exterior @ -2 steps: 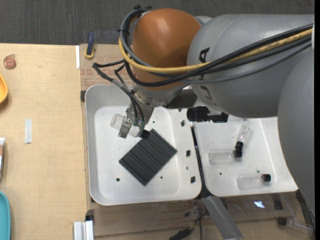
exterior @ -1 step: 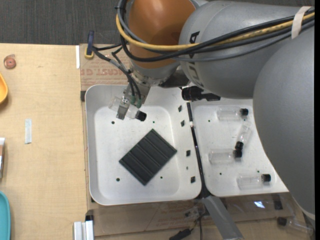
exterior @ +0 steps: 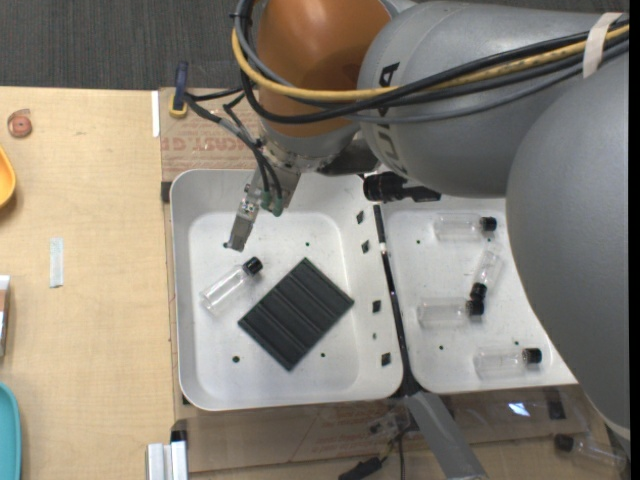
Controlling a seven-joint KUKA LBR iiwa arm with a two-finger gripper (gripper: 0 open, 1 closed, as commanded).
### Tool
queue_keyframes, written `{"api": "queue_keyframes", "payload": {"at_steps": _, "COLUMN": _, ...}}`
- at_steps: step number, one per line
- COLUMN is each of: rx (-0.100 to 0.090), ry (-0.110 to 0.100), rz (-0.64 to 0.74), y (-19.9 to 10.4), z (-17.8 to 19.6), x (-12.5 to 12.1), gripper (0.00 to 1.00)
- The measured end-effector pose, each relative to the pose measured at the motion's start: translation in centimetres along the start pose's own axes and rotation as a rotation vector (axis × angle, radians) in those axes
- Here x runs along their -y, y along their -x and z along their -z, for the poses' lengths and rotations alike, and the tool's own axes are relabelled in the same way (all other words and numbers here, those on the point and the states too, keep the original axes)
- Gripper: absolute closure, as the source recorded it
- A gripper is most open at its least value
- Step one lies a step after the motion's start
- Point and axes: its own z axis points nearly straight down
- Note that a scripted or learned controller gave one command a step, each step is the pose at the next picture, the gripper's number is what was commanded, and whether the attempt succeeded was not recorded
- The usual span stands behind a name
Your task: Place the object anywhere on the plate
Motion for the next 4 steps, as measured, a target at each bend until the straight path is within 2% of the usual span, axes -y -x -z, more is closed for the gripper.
{"api": "queue_keyframes", "payload": {"at_steps": 1, "rx": 0.0, "ry": -0.002, "rz": -0.472, "y": 4.5, "z": -6.1, "x": -2.0, "gripper": 0.0}}
{"api": "queue_keyframes", "payload": {"at_steps": 2, "rx": 0.002, "ry": -0.003, "rz": -0.471, "y": 4.6, "z": -5.3, "x": -2.0, "gripper": 1.0}}
{"api": "queue_keyframes", "payload": {"at_steps": 3, "rx": -0.003, "ry": -0.002, "rz": -0.321, "y": 1.9, "z": -6.8, "x": 5.1, "gripper": 1.0}}
{"api": "queue_keyframes", "payload": {"at_steps": 4, "rx": -0.002, "ry": 0.0, "rz": 0.037, "y": -2.1, "z": 0.8, "x": 9.4, "gripper": 1.0}}
